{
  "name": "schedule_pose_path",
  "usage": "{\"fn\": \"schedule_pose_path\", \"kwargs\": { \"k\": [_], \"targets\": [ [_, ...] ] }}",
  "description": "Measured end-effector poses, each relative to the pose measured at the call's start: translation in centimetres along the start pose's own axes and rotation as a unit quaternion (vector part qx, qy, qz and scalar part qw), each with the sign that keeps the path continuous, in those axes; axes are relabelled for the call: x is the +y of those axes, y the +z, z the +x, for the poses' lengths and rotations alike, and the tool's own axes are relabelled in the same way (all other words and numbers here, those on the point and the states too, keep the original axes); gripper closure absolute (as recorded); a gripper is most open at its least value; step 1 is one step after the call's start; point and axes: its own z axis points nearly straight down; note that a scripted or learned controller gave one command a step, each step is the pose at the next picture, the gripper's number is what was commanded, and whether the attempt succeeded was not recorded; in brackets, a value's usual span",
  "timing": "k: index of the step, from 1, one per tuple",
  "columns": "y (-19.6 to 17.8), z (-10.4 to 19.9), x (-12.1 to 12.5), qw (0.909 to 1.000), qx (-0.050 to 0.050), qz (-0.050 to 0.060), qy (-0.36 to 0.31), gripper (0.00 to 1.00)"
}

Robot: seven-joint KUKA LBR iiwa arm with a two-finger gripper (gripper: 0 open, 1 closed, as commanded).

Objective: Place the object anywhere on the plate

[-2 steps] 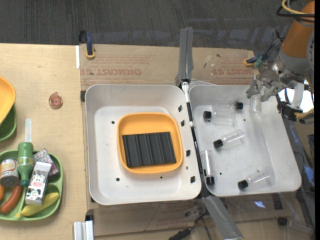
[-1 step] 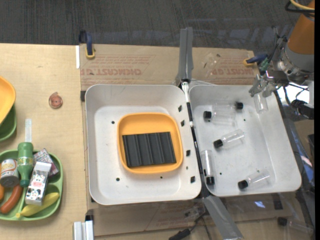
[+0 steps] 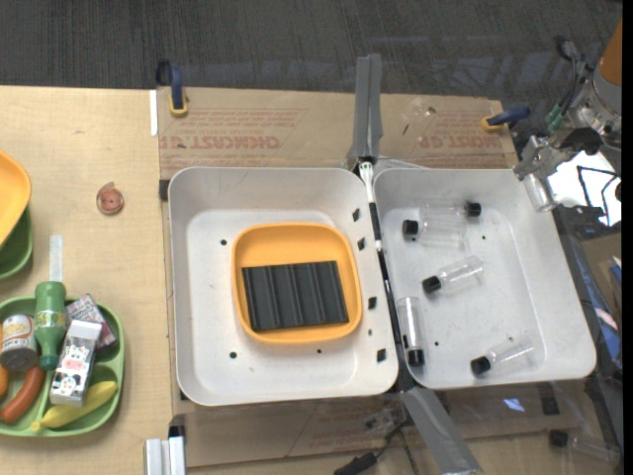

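Plate fills left bin; four vials lie in right bin; claw state unclear.

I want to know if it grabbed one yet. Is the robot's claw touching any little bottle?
Apart. In the camera view the gripper hangs at the right bin's far right corner, with bare white floor between it and the nearest vial.

Even, bright overhead light, soft shadows, glare patch at right edge, slightly soft focus.
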Motion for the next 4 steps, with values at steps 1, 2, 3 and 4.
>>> {"fn": "schedule_pose_path", "kwargs": {
  "k": [1, 2, 3, 4],
  "targets": [
    [-3.7, -0.6, 0.0, 0.9932, 0.000, -0.001, -0.116, 1.00],
    [-15.3, -0.6, 0.0, 0.9809, 0.000, 0.000, -0.195, 1.00],
    [-15.3, -0.6, 0.0, 0.9809, 0.000, 0.000, -0.195, 0.00],
    [-12.3, -0.6, 0.0, 0.9520, 0.001, 0.000, -0.306, 0.00]
  ]
}}
